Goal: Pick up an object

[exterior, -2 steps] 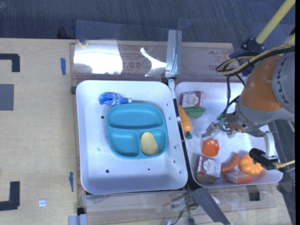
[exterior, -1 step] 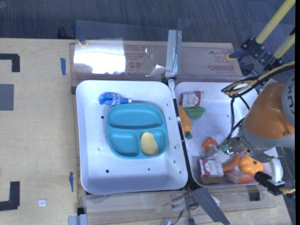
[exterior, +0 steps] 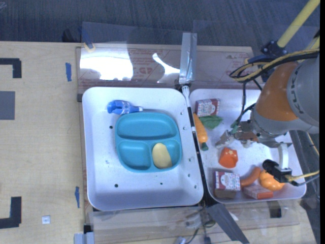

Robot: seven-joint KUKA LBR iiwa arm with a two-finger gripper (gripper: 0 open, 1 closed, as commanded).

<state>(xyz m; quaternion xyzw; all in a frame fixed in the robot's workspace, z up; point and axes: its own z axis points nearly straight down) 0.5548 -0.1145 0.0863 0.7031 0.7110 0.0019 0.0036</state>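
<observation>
My gripper [exterior: 227,136] hangs over the middle of the right bin [exterior: 244,98], coming in from the right below the arm's orange band [exterior: 277,98]. Just below it lies a red-orange tomato-like toy [exterior: 228,157]. To its left lie an orange carrot [exterior: 201,131] and a green leafy piece [exterior: 211,121], with a small red-and-white box [exterior: 207,107] behind them. Along the front of this bin lie a second small box [exterior: 227,181], a reddish sausage [exterior: 250,177] and an orange toy [exterior: 271,180]. Nothing visible is held by the gripper.
The left bin [exterior: 96,136] holds a blue divided tray [exterior: 147,131] with a yellow oval object [exterior: 161,155] in its lower right compartment. A small blue object [exterior: 120,107] lies behind the tray. A ridge [exterior: 193,136] separates the two bins. Cables hang near the arm at right.
</observation>
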